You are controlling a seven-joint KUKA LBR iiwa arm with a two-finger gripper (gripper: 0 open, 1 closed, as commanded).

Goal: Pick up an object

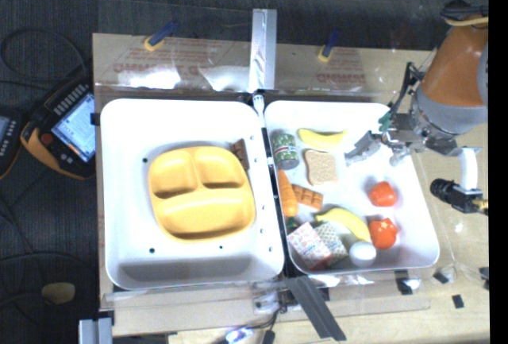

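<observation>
My gripper hangs over the upper right part of the right bin. It is open, with only white bin floor between its fingers. A slice of bread lies just to its left, and a red tomato sits just below it. A yellow banana lies at the bin's top, beside a green can. Lower down are a carrot, a second banana, another tomato, a white egg and patterned packets.
The left bin holds a yellow divided plate and a small brown piece at its upper right. A metal divider rises between the bins at the back. A handheld pendant lies off the bench to the left.
</observation>
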